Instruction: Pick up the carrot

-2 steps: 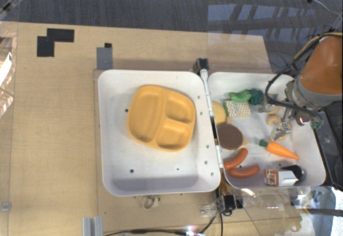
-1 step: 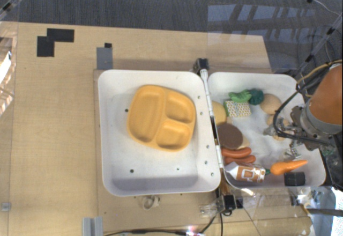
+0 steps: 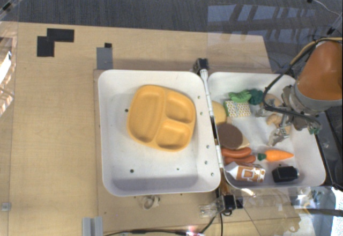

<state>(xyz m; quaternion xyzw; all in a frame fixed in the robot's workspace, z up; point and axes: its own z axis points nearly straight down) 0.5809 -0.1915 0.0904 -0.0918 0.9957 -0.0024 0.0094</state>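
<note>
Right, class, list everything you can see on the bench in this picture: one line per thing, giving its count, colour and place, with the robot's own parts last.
Bins: 2, white, side by side on the bench.
Divided plate: 1, yellow, in the left bin.
Carrot: 1, orange with a green top, in the right bin, towards its front.
Sausage: 1, red-orange, left of the carrot.
Brown disc: 1, brown, just behind the sausage.
Can: 1, orange and white, lying at the right bin's front.
Black block: 1, black, front of the right bin.
Leafy green item: 1, green, back of the right bin.
Arm: 1, grey with orange band, over the right bin.
Hand: 1, metallic, just behind the carrot.
</note>
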